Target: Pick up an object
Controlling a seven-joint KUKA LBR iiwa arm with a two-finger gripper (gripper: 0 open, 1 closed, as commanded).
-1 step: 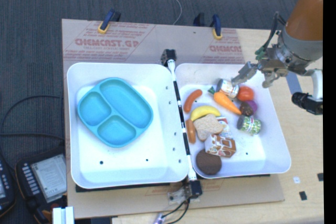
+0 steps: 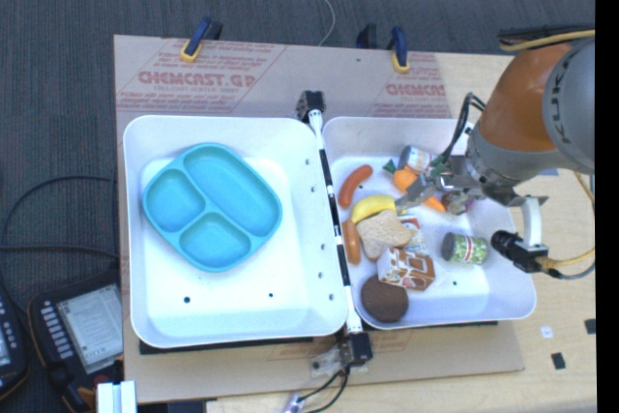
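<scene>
One claw (image 2: 426, 191) is low inside the right bin (image 2: 503, 300), with its tips over the crowd of toy food near the middle of that bin. Whether it is released or clenched I cannot tell, because the metal parts are small and blurred against the things under them. No thing is seen between the tips, so I judge that nothing is grasped yet and the lifting is all left to do.

Just beside the tips lie a banana (image 2: 372, 206) and an orange piece (image 2: 405, 177); one of these looks like the likely target, but which one I cannot say. A little further are a bread slice (image 2: 385, 231), a red sausage (image 2: 355, 180), a small carton (image 2: 408, 268), a green can (image 2: 466, 250) and a brown round cookie (image 2: 385, 299). A silver thing (image 2: 416, 156) lies near the far wall.

The arm (image 2: 542, 116) comes in from the right, bent down over the bin, the orange band above the wrist. The left bin (image 2: 155, 309) holds a blue divided tray (image 2: 212, 205), well apart from the claw. Both bins rest on the surface (image 2: 242, 77)
</scene>
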